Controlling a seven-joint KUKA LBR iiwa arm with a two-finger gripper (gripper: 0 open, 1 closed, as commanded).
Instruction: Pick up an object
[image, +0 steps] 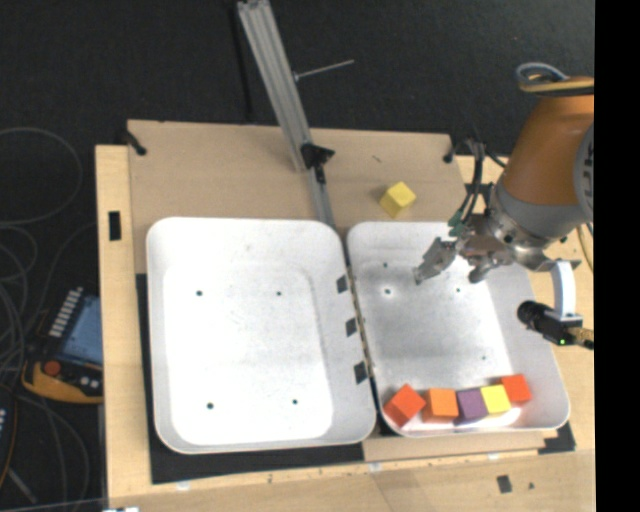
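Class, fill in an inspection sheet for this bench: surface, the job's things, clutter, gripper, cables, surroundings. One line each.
Surface: tan bench bearing a left bin and a right bin, side by side.
Job's things: five blocks in a row along the right bin's near edge: red-orange block, orange block, purple block, yellow block, red block.
Clutter: yellow cube on the bench beyond the bins.
Gripper: gripper over the right bin's far part, nothing between its fingers.
Cables: black cables on the floor at left.
Surroundings: metal pole; handheld pendant.
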